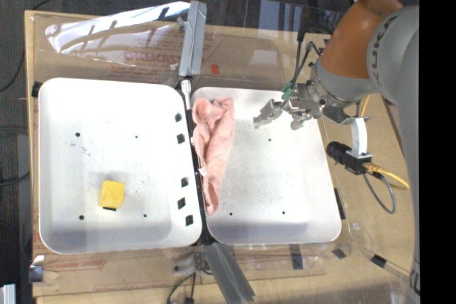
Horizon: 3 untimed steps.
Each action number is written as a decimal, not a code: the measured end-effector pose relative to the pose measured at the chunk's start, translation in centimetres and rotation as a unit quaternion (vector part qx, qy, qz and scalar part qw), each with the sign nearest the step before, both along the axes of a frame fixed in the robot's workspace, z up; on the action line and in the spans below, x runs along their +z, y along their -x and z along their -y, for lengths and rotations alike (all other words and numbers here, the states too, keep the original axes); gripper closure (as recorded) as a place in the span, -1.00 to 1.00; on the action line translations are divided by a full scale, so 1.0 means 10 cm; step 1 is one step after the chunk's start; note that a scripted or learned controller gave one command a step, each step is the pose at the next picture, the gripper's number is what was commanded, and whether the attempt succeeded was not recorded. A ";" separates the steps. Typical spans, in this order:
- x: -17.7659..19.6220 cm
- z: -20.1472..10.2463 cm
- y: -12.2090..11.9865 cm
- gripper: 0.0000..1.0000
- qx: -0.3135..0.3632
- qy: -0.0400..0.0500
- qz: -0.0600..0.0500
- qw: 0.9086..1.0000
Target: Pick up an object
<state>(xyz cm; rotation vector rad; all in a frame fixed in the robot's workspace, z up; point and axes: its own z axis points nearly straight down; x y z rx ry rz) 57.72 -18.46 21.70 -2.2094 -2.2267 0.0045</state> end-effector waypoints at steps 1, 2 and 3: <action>-1.25 0.14 -0.73 -1.00 0.014 0.001 0.002 1.000; -1.15 0.12 -0.73 1.00 0.018 0.000 0.001 1.000; -1.24 0.25 -0.80 1.00 0.246 0.000 0.001 0.969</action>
